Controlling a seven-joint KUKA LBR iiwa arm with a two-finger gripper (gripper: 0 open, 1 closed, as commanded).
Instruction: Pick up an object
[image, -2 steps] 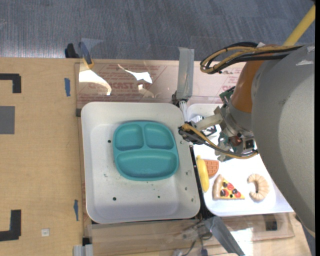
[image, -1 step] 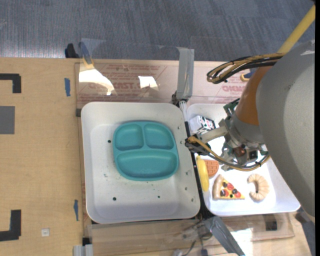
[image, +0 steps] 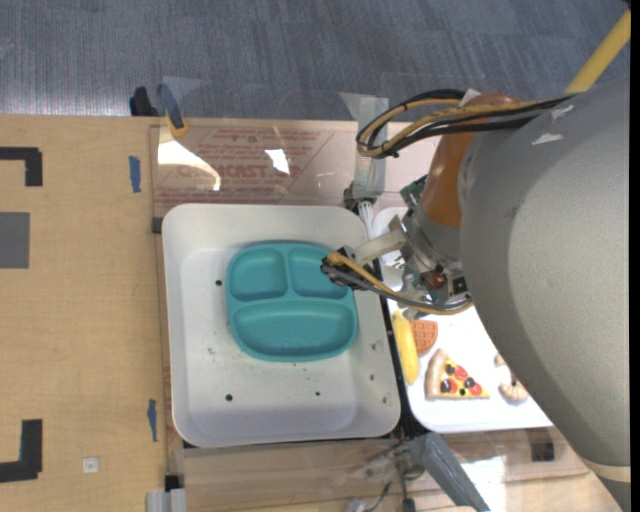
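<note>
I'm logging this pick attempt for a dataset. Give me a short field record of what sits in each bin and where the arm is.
left bin: shallow white bin holding a teal plastic divided plate with three compartments
right bin: yellow toy banana, toy pizza slice, toy waffle
arm: grey, orange band, over the right bin
tool: hidden by the arm; fingers unreadable
held object: cannot tell

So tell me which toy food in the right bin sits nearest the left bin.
The yellow banana, along the right bin's left wall; the waffle and pizza slice lie further right.
</note>
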